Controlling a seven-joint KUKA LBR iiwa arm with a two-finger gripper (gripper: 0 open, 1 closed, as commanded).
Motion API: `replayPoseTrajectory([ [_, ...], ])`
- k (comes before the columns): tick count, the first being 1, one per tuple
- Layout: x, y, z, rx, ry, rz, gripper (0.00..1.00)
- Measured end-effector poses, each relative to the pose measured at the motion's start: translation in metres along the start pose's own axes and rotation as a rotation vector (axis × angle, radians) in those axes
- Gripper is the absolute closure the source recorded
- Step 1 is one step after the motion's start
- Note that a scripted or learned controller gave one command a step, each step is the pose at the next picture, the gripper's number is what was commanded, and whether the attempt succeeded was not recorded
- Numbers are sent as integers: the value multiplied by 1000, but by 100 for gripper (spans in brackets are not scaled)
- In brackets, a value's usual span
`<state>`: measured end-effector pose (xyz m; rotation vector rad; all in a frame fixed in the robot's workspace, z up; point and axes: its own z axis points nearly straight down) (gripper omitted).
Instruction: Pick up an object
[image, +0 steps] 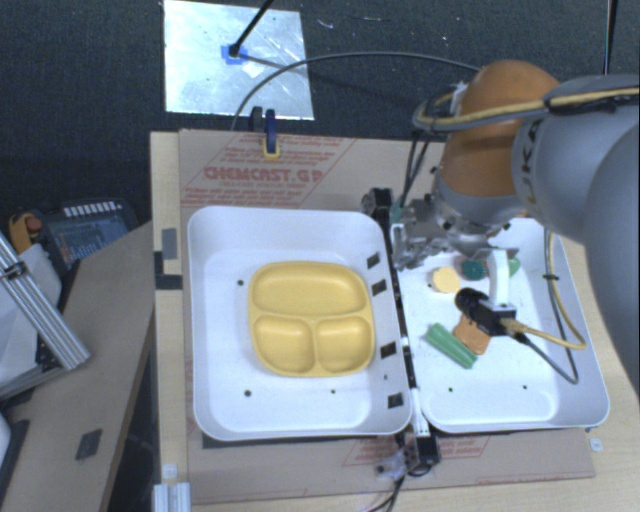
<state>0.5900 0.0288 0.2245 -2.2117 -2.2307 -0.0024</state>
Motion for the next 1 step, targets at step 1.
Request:
replayPoseTrajectory([
  [1, 58, 0, 7, -1, 1, -2, 100],
])
